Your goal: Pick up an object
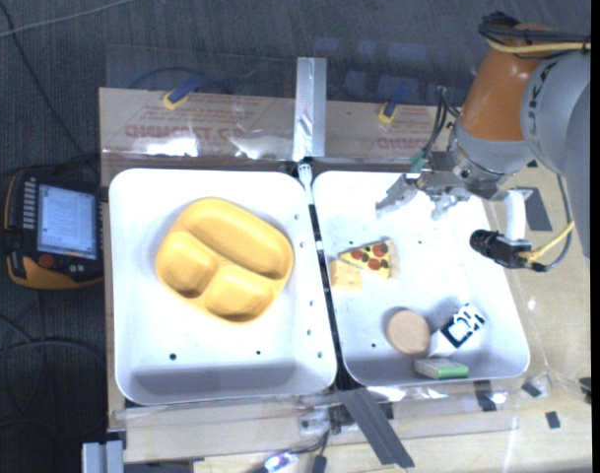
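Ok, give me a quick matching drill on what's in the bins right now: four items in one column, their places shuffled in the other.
Items:
1. yellow bread-shaped toy
2. pizza slice
3. tan disc
4. green block

Places:
A. right bin, near the front wall
B. left bin, middle
C. right bin, beside the divider
D. right bin, just left of the black-and-white object

Pairs: 1-B, 2-C, 3-D, 4-A

Obscured, cropped and illegible items

Grey arm with orange band (516, 77): cut off at 3 o'clock edge, base unseen. Small black-and-white printed block (463, 324), 5 o'clock in right white bin (497, 284): marking too small to read. Handheld orange-edged control pendant (51, 227), 9 o'clock: screen blurred. Brown printed cardboard panel (196, 126), 12 o'clock: lettering illegible under glare.
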Available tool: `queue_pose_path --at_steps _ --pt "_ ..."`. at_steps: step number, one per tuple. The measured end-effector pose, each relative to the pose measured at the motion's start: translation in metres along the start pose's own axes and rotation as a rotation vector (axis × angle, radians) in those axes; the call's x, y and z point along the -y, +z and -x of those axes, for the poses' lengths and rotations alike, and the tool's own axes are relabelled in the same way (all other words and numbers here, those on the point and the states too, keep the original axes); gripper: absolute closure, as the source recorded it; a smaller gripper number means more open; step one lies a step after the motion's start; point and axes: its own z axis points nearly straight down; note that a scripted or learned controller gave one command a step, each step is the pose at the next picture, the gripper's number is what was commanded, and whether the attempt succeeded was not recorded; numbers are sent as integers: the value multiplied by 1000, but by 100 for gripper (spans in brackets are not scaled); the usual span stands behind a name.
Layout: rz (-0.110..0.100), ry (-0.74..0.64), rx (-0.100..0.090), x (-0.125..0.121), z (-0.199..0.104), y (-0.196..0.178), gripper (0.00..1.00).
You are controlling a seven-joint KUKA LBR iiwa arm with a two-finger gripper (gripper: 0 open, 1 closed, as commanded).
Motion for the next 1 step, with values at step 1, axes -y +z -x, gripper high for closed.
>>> queue_pose_path --at_steps 1 --pt "2 -54 0 39 -14 100 0"
